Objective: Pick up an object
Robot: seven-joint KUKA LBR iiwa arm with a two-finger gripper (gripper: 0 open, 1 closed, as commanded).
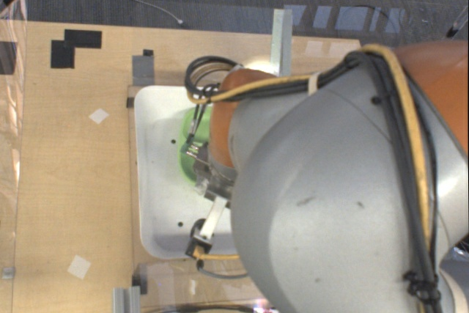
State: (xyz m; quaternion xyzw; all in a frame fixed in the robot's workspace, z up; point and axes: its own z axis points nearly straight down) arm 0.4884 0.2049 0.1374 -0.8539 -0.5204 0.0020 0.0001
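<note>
- Over the right of the view, the arm (344, 187) looms large, its grey body and orange band covering much of the bench (66, 179) and most of the bins.
- The left bin (157, 179) shows as a white strip with rounded corners, just left of the arm's bulk.
- In that bin a green object (192, 150) lies against the arm's edge, only a narrow curved part of it visible; what kind of thing it is cannot be told.
- The gripper (209, 183) reaches down into the bin just right of and slightly nearer than the green object, its metal parts overlapping the object's near edge.
- Whether it is wide, narrow or holding anything cannot be told, since the wrist hides its tips.
- A white and black piece (201, 231) hangs from the wrist toward the bin's near wall, with a yellow cable (220, 256) curling beneath it.
- A black cable loop (209, 73) sits at the far side of the bin, above the wrist.
- A black L-shaped mark (73, 48) lies on the bench at the far left, well apart from the bin.
- Two pale square tags (97, 115) rest on the wood left of the bin.
</note>
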